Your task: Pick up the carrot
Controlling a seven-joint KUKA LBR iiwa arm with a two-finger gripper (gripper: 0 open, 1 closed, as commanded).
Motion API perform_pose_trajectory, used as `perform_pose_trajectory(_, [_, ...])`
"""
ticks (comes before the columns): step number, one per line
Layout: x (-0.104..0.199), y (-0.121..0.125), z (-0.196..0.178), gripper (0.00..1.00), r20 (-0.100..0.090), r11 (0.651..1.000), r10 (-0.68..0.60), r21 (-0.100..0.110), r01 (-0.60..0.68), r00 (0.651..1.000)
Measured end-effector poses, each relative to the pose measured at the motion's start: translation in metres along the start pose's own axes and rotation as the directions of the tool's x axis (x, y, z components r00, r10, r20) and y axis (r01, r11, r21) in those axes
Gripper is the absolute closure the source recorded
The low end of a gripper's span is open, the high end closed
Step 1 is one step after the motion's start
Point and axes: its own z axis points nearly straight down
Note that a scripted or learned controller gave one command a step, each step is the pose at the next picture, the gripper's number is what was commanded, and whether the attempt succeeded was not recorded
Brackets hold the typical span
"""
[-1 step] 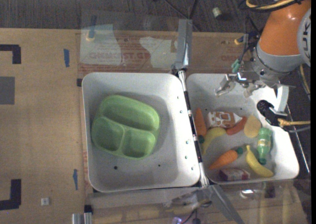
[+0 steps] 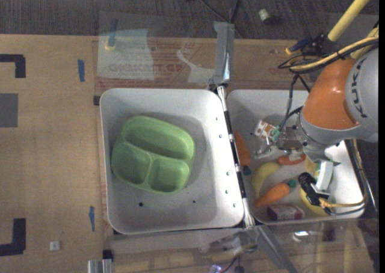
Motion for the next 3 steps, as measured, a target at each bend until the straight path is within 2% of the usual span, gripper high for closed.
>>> perform_pose_trajectory(1, [-0.031, -0.011, 0.011, 0.00, 0.000, 0.996, -0.086, -0.007, 0.086, 0.996])
perform_pose_trajectory(2, [-0.026, -0.062, 0.017, 0.00, -0.005, 0.917, -0.398, 0.006, 0.399, 0.917])
perform_pose_trajectory(3, [0.070, -0.036, -0.079, 0.00, -0.008, 0.901, -0.435, 0.013, 0.435, 0.901])
